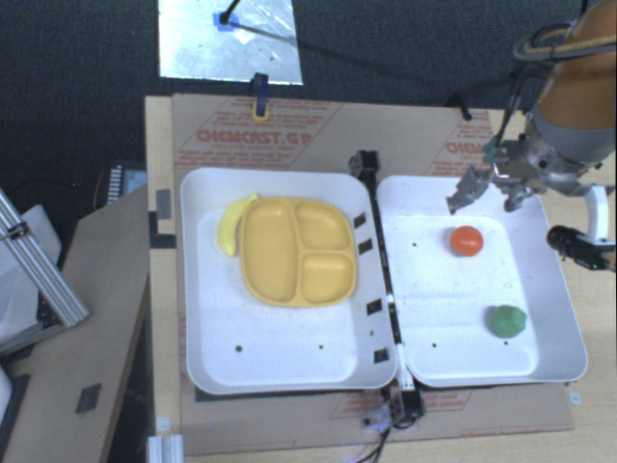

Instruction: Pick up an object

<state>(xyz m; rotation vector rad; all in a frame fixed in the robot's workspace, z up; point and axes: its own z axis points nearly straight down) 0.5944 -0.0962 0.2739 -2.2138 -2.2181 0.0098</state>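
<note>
Round orange ball (467, 241); lumpy green ball (507, 320); smooth yellow tray (296, 252).

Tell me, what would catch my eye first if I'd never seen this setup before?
Probably the big yellow divided tray in the left bin, with a yellow banana tucked against its left edge. In the right bin, a small orange ball and a green ball stand out on the white, with the gripper hanging above the bin's far edge, open.
</note>
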